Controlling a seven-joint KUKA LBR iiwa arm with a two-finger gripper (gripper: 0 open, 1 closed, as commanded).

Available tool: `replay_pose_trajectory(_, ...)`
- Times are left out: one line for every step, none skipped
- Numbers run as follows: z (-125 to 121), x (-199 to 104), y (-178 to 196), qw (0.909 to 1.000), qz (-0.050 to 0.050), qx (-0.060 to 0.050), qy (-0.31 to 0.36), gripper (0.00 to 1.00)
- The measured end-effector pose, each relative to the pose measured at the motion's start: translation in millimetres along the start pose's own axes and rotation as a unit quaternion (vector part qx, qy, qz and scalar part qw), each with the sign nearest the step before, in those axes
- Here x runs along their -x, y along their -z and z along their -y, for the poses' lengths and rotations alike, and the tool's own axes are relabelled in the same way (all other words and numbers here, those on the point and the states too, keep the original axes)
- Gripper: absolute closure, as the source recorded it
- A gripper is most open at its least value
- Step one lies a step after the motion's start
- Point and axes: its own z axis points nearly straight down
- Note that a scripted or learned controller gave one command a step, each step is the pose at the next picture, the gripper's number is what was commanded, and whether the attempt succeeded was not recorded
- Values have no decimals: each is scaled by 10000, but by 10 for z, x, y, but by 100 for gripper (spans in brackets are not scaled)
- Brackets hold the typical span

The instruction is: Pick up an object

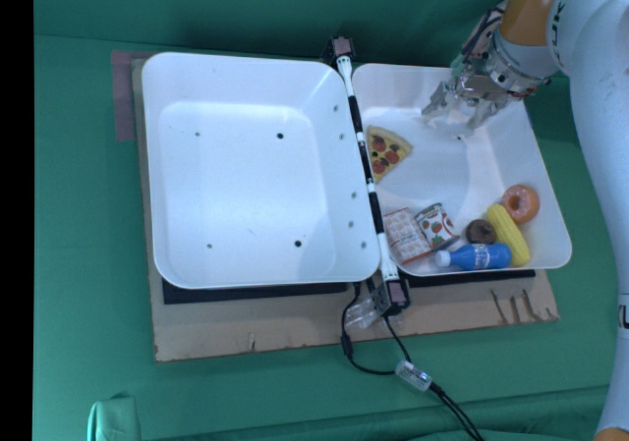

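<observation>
My gripper (454,118) hangs over the far part of the right bin (546,184), its fingers spread open with nothing between them. A pizza slice (385,150) lies to its left and nearer the camera, beside the divider. Along the bin's near side lie a flat red-and-white packet (404,234), a small can with a tomato picture (434,224), a blue bottle (477,257), a chocolate donut (481,231), a yellow corn cob (508,234) and an orange donut (520,202).
The left bin (246,164) has a few dark specks on its floor. A black-and-white bar (364,154) runs between the bins. Cables (413,370) trail off the cardboard base at the front.
</observation>
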Motion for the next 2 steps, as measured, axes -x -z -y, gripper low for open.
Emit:
replay_pose_trajectory(-36,22,175,10000,35,71,-21,100)
replay_pose_trajectory(-323,93,1330,10000,-1,-2,-2,100)
